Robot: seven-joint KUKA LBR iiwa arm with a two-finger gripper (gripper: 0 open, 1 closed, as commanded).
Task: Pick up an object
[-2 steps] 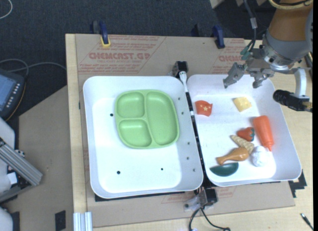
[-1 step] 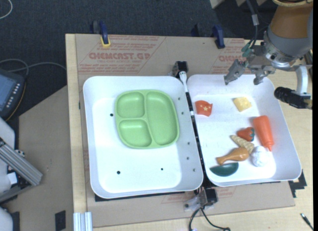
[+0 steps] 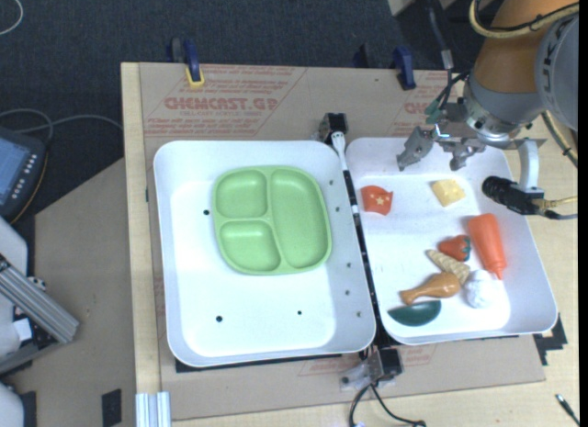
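Note:
My gripper (image 3: 439, 152) hangs over the far edge of the right bin (image 3: 528, 310), fingers spread apart with nothing between them. Below it lie a yellow cheese-like block (image 3: 448, 192) and a red piece (image 3: 377, 199). Nearer the front sit an orange carrot (image 3: 488, 242), a small red and teal item (image 3: 455, 248), a tan drumstick (image 3: 438, 285), a white lump (image 3: 480, 293) and a dark green slice (image 3: 415, 315).
The left bin (image 3: 184, 315) holds a green divided plate (image 3: 272, 219). A black clip (image 3: 334, 127) sits at the far end of the seam between the bins. A black cylinder (image 3: 510, 195) on the arm overhangs the right bin's right side.

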